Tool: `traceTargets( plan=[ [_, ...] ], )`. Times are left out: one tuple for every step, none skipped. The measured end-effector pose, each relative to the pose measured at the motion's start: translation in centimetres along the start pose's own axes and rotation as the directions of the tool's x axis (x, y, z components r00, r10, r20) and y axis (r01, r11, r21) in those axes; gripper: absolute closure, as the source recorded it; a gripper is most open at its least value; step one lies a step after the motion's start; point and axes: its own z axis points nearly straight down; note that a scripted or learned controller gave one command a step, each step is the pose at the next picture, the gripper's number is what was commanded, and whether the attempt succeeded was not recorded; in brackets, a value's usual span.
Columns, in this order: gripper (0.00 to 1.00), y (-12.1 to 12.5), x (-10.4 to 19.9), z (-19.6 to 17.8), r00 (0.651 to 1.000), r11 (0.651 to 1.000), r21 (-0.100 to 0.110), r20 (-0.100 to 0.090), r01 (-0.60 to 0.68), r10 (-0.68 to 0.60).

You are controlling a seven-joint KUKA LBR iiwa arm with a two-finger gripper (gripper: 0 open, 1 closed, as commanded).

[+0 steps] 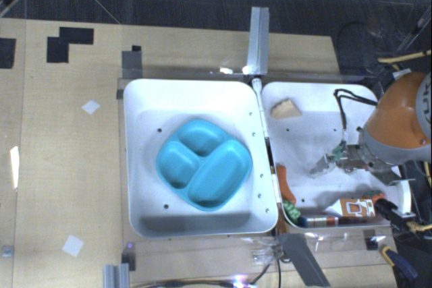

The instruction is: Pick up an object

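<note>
We look down on two shallow white bins side by side: the left white bin holds a blue plastic tray with three compartments, and the right white bin has a small tan wedge-shaped block near its far left corner. Along the right bin's near edge we see an orange carrot-like toy, a dark marker-like stick and a brown-and-white package. The grey arm with an orange band reaches in from the right, its two-finger gripper low over the middle of the right bin.
</note>
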Motion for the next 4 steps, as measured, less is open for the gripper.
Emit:
traceTargets(
  plan=[
    [0.00, 6.7, -1.6, 0.2, 0.974, 0.974, 0.001, -0.001, 0.227, -0.227],
    [0.00, 11.1, 2.7, 0.3, 0.987, 0.987, 0.002, -0.002, 0.159, -0.159],
    [0.00, 15.4, 3.4, 0.3, 0.996, 0.996, 0.008, -0.002, 0.091, -0.091],
    [0.00, 8.5, 5.7, 0.1, 0.964, 0.964, 0.001, -0.002, 0.267, -0.267]
  ],
)
